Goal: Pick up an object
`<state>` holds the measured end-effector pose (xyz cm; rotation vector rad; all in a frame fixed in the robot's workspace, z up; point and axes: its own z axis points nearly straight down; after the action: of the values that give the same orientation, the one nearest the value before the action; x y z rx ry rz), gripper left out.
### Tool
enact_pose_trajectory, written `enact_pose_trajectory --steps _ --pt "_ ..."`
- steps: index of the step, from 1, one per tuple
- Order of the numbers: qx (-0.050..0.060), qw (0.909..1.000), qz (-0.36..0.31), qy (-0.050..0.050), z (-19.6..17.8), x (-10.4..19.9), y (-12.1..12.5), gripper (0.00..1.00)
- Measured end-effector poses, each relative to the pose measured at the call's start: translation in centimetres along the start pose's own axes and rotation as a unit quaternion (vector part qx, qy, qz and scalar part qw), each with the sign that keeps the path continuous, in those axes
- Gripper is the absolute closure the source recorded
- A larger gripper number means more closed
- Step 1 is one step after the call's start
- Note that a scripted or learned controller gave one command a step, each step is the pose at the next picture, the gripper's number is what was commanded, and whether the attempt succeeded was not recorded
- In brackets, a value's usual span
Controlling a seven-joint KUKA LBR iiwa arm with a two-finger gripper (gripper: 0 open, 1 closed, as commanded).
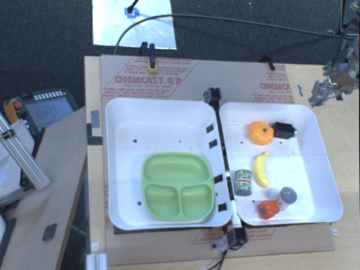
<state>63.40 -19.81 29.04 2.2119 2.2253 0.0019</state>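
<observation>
The tabletop [95, 151] carries two white bins set edge to edge. The left bin [121, 122] holds a green divided plate [177, 185] in its near half, close to the wall it shares with the other bin. The right bin [320, 167] holds the small things I might pick. A yellow banana [261, 170] lies lengthwise near its middle. An orange pumpkin-shaped toy [261, 133] sits toward the far edge, with a black block [284, 130] touching its right side. A small can with a green label [243, 182] stands by the shared wall, just left of the banana. In the near part, a red-orange toy [268, 208] lies beside a grey round cap [288, 195].

My pincer [329, 86] hangs beyond the far right corner of the right bin, outside its rim and over the tabletop. Everything in the bin is well apart from it; the black block and the pumpkin toy are nearest. It is too small and blurred here, so I cannot tell whether it is released or clenched.
</observation>
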Motion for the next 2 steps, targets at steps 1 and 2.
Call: enact_pose_trajectory --steps 1,2 --pt "0.001 1.0000 -0.001 0.002 0.4 6.0 -1.0 1.00" --pt "0.002 1.0000 -0.001 0.002 2.2 10.7 -2.2 1.00"
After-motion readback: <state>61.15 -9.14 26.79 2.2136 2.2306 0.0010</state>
